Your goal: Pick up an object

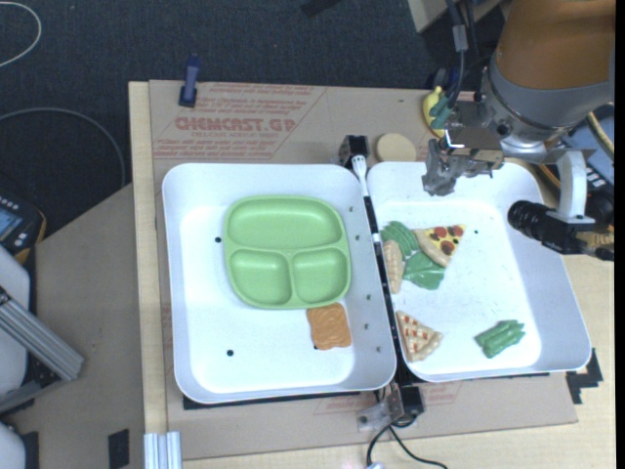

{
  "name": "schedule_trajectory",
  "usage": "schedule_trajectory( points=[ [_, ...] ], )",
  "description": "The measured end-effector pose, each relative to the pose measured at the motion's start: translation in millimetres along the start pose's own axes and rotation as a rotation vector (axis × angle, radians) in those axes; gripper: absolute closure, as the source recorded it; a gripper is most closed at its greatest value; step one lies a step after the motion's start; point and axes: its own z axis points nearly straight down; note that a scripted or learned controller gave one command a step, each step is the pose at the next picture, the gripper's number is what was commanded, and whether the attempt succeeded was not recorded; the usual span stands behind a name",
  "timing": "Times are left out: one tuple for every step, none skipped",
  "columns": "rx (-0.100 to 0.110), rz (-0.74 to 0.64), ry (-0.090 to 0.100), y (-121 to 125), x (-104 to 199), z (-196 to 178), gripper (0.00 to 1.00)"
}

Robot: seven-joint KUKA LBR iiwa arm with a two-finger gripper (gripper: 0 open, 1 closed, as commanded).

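My gripper hangs over the far edge of the right bin, above and slightly right of a cluster of toy food. The cluster holds a pizza slice with red dots, a green leafy piece and a tan piece. Nothing shows between the fingers. Nearer the front of that bin lie a waffle-like wedge and a green bean bundle. In the left bin rest a green divided plate and an orange toast slice.
The grey arm with its orange band fills the upper right. A black device pokes over the right bin's right rim. A black clip sits at the bins' far junction. Cardboard underlies both bins.
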Motion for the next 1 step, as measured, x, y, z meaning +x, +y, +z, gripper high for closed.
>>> schedule_trajectory(
  points=[
    [0.000,0.002,0.001,-2.3,-40.1,98.5,1.00]
  ],
)
